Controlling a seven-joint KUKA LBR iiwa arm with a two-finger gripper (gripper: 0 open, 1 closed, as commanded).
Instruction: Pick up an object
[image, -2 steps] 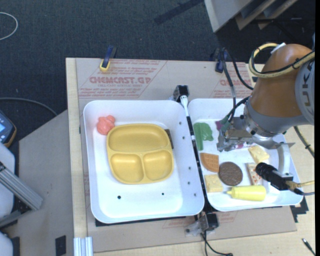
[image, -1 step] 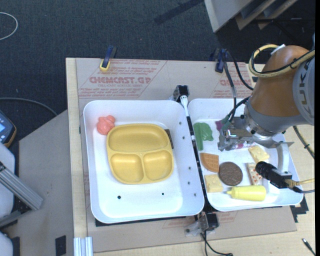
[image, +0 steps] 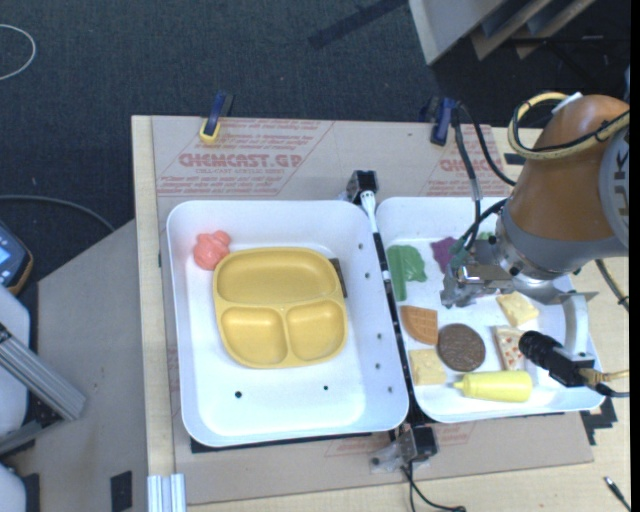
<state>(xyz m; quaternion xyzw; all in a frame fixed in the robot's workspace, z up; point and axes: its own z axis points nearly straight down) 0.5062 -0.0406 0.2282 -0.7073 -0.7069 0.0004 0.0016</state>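
Progress looks slight: nothing appears lifted yet. The gripper (image: 462, 285) hangs low over the right bin (image: 440, 215), near its middle, between the green piece (image: 407, 266) and the pale cheese-like wedge (image: 517, 307); whether it is wide or narrow I cannot tell, and no object is visible in it. Candidate objects lie on the bin floor: a brown round cookie (image: 461, 346), an orange cracker (image: 420, 324), a yellow bottle (image: 497, 385). The left bin (image: 200, 400) carries a yellow divided plate (image: 279, 305) and a pink toy (image: 210, 248). Closing on one item and raising it remain to be done, by my judgement.
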